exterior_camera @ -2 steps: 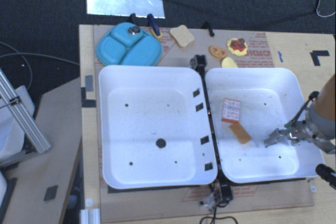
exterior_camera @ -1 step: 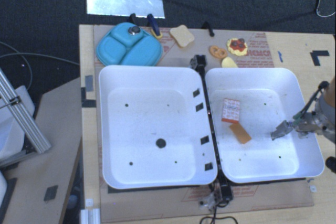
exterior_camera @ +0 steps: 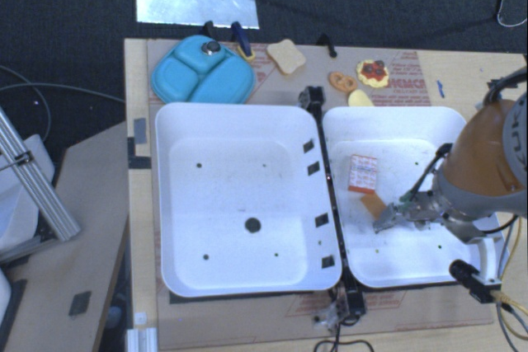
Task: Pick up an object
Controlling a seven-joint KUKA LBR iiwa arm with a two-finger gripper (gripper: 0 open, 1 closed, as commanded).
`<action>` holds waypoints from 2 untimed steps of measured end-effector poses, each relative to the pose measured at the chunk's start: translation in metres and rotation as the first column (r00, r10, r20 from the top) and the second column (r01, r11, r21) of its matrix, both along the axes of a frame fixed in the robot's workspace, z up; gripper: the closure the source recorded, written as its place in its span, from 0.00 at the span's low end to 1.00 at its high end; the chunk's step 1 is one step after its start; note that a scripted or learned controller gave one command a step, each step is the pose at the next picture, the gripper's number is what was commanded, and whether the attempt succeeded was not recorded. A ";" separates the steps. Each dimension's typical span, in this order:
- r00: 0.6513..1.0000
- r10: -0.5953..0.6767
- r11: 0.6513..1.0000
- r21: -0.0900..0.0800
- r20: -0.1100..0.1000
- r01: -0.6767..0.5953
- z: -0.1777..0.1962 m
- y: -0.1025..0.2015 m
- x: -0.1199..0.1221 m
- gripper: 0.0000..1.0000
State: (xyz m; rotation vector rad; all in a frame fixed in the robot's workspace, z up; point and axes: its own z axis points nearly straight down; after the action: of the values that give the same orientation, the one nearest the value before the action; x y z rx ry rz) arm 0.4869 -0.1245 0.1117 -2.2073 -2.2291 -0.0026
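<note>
In the right bin (exterior_camera: 429,124), the gripper (exterior_camera: 388,218) sits low against an orange block (exterior_camera: 371,201), partly hiding it; whether it grasps is unclear. A red-and-white packet (exterior_camera: 363,173) lies just beside.

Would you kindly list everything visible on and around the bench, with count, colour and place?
white bins: two, white, side by side on the bench
small packet: one, red and white, in the right bin
orange piece: one, orange-brown, right bin, just below the packet, beside the claw
dark round spot: one, black, on the left bin's floor
divided plate: one, blue, behind the left bin
toast slice: one, tan, right of the plate
pretzel: one, orange-brown, behind the right bin
tart: one, yellow with red topping, right of the pretzel
yellow piece: one, pale yellow, at the right bin's far rim
arm: one, grey with orange band, from the right
claw: one, dark, low in the right bin
</note>
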 end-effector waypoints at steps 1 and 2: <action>1.000 -0.004 1.000 -0.008 0.008 0.004 -0.026 0.035 0.048 0.00; 1.000 -0.012 1.000 -0.010 0.011 0.012 -0.011 -0.053 0.088 0.00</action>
State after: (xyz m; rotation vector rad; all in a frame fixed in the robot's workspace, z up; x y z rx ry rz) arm 0.5745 -0.1778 0.1004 -2.2314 -2.2263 -0.0031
